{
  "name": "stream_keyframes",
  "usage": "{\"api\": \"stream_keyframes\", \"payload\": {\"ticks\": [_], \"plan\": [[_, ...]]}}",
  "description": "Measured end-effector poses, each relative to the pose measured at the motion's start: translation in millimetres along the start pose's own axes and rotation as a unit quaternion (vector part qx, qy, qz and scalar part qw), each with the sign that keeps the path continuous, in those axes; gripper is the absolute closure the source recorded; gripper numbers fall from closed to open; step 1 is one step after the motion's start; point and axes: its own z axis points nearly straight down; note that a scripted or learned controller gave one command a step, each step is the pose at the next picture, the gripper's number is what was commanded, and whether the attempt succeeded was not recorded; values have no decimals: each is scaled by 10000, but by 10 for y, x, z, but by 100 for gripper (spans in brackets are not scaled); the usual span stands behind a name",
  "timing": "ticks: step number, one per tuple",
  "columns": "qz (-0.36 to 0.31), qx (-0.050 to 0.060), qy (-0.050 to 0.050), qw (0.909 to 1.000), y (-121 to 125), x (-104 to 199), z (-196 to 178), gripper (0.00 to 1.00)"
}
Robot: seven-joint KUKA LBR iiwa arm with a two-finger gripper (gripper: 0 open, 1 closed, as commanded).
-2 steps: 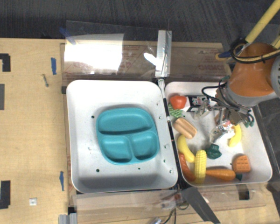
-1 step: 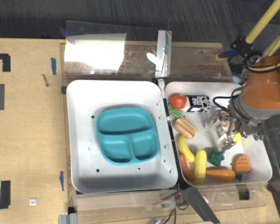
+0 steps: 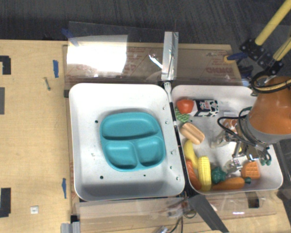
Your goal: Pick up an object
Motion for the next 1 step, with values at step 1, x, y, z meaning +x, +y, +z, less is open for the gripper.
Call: {"api": "stream_keyframes", "payload": {"ticks": [1], "plan": [[317, 4, -13, 9995, -427, -459, 5, 0]]}}
